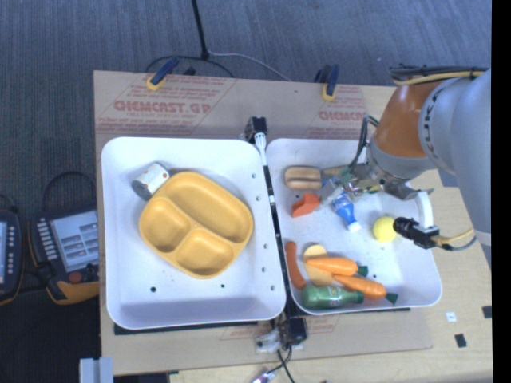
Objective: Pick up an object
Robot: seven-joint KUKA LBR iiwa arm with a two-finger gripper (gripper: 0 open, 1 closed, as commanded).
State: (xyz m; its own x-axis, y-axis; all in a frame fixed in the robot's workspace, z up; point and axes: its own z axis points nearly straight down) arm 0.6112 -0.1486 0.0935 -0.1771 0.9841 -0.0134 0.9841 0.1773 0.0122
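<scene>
- The gripper (349, 183) is low in the right bin (427, 282), near its far wall. Its fingers are hidden under the wrist, so I cannot tell if they are apart or together.
- Nothing is visibly held by it.
- A blue and white tube (346, 211) lies just beside the gripper, on the near side of it.
- A bread roll (302, 176) lies to the left of the gripper, and an orange piece (305, 206) is just in front of the roll.
- A yellow ball (385, 229) lies near the tube, on the right of it.
- At the near wall of the right bin lie two carrots (351, 274), a green bottle (329, 297) and a sausage (294, 265), close together.
- The left bin (128, 294) holds a yellow divided plate (196, 223); a small grey and white cup (150, 179) touches its far left edge.
</scene>
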